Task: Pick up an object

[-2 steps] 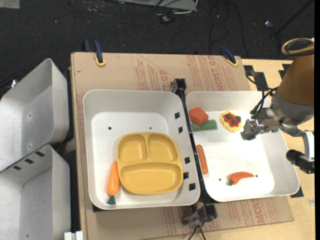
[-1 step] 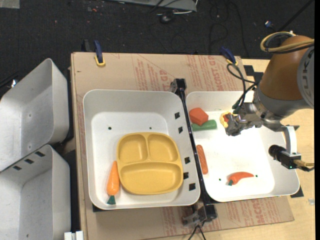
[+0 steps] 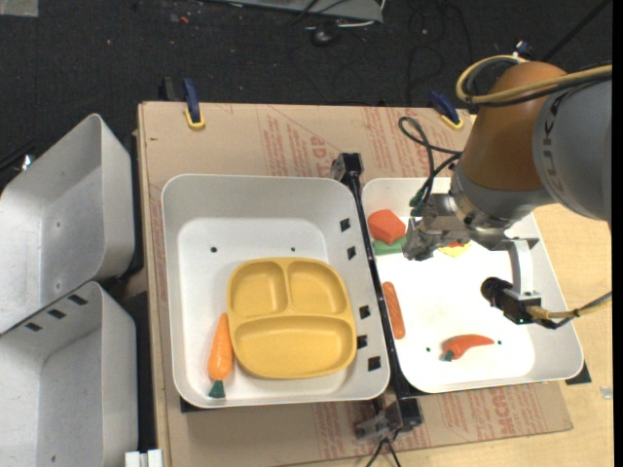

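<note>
Now | lower right: right bin [image 3: 560, 353] holds 1 red chili [image 3: 467, 343], 1 sausage [image 3: 393, 309] along its left wall, open floor between | lower left: left bin [image 3: 185, 261] holds 1 yellow tray [image 3: 290, 317], 1 carrot [image 3: 220, 350] touching it | mid right: 1 orange block [image 3: 386, 226], green piece [image 3: 389, 248], yellow piece [image 3: 454, 250] crowd tool [image 3: 421, 246]; tool's grip state cannot be told.

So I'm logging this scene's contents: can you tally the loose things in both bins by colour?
Yellow: 2, divided tray, small piece by the gripper
Orange: 3, carrot, block, sausage-like piece
Red: 1, chili pepper
Green: 1, piece under the block
Total: 7
</note>
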You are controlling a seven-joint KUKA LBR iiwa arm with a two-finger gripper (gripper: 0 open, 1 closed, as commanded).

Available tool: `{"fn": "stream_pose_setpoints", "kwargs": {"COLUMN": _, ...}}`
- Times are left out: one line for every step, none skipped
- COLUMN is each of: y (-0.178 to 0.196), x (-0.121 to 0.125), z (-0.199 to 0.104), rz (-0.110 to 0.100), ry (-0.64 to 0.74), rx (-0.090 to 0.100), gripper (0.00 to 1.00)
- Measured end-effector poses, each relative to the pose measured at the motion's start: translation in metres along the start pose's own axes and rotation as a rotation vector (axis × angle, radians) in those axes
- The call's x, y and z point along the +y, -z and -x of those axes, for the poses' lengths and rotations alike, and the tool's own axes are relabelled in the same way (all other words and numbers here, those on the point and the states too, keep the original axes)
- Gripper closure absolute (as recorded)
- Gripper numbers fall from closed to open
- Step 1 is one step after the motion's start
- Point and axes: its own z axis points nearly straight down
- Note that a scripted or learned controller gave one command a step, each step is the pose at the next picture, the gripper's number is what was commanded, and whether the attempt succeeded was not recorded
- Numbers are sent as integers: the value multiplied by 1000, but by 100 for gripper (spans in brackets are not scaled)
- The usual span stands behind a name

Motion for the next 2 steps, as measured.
{"fn": "stream_pose_setpoints", "kwargs": {"y": 11, "x": 5, "z": -53, "rz": 1, "ry": 1, "rx": -1, "gripper": 100}}
{"fn": "stream_pose_setpoints", "kwargs": {"y": 24, "x": 1, "z": -106, "rz": 1, "ry": 0, "rx": -1, "gripper": 100}}
